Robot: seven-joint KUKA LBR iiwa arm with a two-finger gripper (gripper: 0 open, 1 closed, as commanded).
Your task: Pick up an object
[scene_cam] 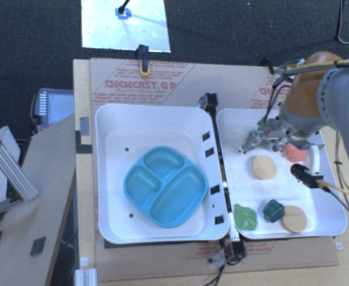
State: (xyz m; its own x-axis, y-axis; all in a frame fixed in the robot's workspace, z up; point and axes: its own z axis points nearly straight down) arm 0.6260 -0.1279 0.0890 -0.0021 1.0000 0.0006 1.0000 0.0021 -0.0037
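Round tan disc: lies in the right bin, just near of the claw.
Claw: fingers apart, holding nothing.
Do well: come straight down over it, then squeeze.
Watch: pink thing sits close.

Gripper over right bin, perhaps empty
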